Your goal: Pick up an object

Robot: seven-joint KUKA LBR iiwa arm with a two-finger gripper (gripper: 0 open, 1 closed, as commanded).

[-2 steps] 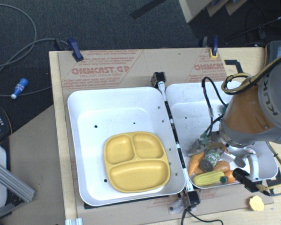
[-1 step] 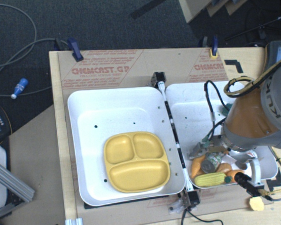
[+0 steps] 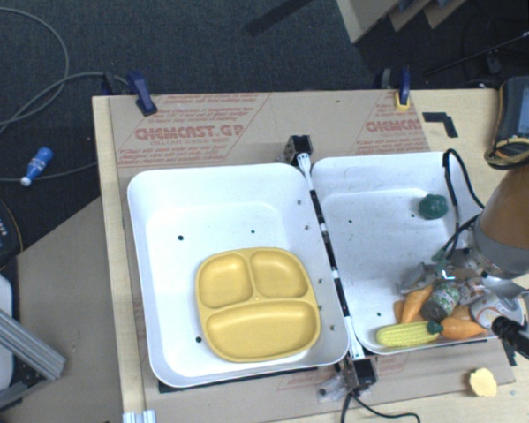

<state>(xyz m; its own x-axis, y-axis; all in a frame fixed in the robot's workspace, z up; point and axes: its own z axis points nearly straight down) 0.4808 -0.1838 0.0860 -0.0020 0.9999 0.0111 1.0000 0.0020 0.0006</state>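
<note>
My gripper [image 3: 442, 279] is low in the near right corner of the right bin [image 3: 372, 245], right over a cluster of toy food. In that cluster a yellow corn cob [image 3: 405, 335] lies along the bin's front wall. An orange carrot [image 3: 413, 304] is just left of the gripper, and another orange piece [image 3: 463, 329] lies to the right of the corn. A dark round item [image 3: 439, 307] sits directly under the gripper. A green lump [image 3: 433, 207] rests apart near the bin's far right. The arm's wrist hides part of the pile.
The left bin [image 3: 161, 256] holds a yellow three-compartment plate [image 3: 256, 302]. A small yellow piece [image 3: 482, 381] lies on the bench outside the right bin's front corner. A black cable [image 3: 452, 174] loops over the right bin's far right side.
</note>
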